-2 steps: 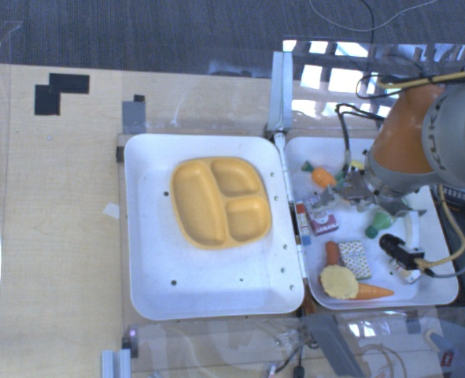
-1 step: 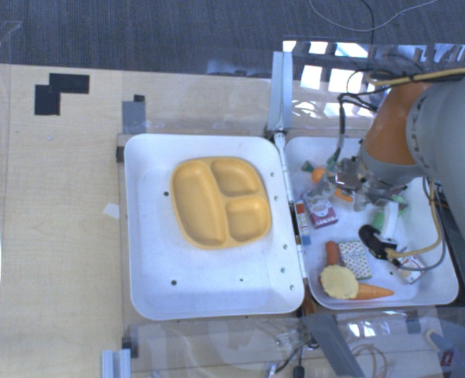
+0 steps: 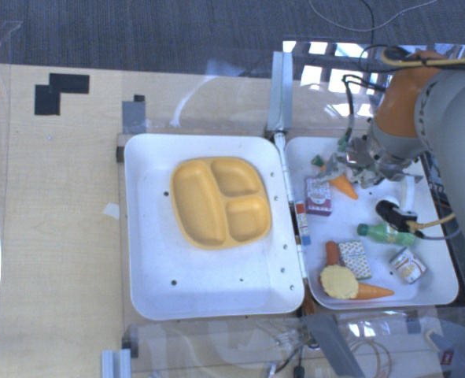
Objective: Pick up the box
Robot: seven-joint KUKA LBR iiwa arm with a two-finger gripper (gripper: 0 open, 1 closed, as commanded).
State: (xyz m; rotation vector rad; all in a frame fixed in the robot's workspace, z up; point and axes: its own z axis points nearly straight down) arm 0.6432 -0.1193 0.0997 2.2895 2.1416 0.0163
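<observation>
The box (image 3: 319, 196) is a small red and white carton lying at the left side of the right bin (image 3: 444, 290), close to the divider. My gripper (image 3: 352, 166) hangs over the back of that bin, up and to the right of the box and a short way apart from it. A small orange carrot (image 3: 343, 187) lies between the gripper and the box. Nothing shows in the gripper's grasp.
The left bin (image 3: 145, 290) holds a yellow divided plate (image 3: 220, 201). Also in the right bin are a green bottle (image 3: 383, 231), a small can (image 3: 407, 266), a checkered packet (image 3: 356, 258), a yellow round piece (image 3: 338, 282), a second carrot (image 3: 373, 292) and a pen (image 3: 300, 219).
</observation>
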